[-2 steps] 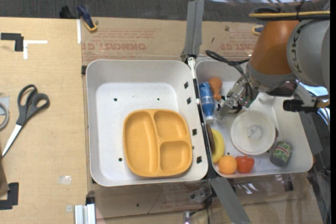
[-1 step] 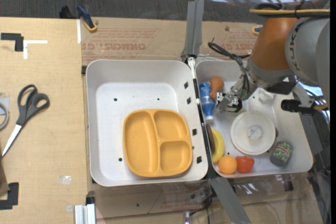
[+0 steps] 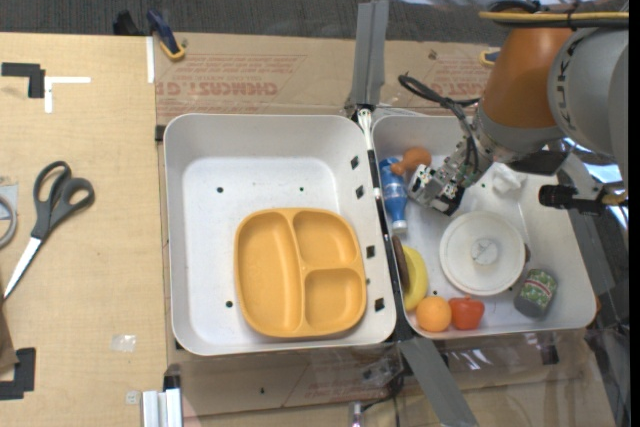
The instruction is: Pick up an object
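Over the right bin (image 3: pixel 575 310), the gripper (image 3: pixel 436 189) hangs low, just right of the blue bottle (image 3: pixel 394 198); I cannot tell its fingers' state.

scissors (image 3: pixel 52 205) on bench | blue clamp (image 3: pixel 165 33) | cardboard sheet (image 3: pixel 255 75)

Yellow-orange divided plate (image 3: pixel 300 272), white bins (image 3: pixel 190 215), yellow banana (image 3: pixel 413 277).
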Controlling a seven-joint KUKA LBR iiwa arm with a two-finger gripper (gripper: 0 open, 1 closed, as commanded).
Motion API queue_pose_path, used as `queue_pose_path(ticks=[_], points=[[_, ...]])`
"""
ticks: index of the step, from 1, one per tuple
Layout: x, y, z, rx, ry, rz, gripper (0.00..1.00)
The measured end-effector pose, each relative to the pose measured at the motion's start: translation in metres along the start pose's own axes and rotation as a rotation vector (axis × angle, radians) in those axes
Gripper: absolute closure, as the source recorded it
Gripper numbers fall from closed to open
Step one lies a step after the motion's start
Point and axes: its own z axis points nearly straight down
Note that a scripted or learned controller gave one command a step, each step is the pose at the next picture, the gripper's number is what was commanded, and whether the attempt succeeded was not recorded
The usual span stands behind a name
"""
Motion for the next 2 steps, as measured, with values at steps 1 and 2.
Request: queue_pose_path(ticks=[1,2], points=[[0.013,0.041,-0.088,0.004,0.005,0.215,1.00],[0.031,0.086,-0.127,0.006,0.005,0.433,1.00]])
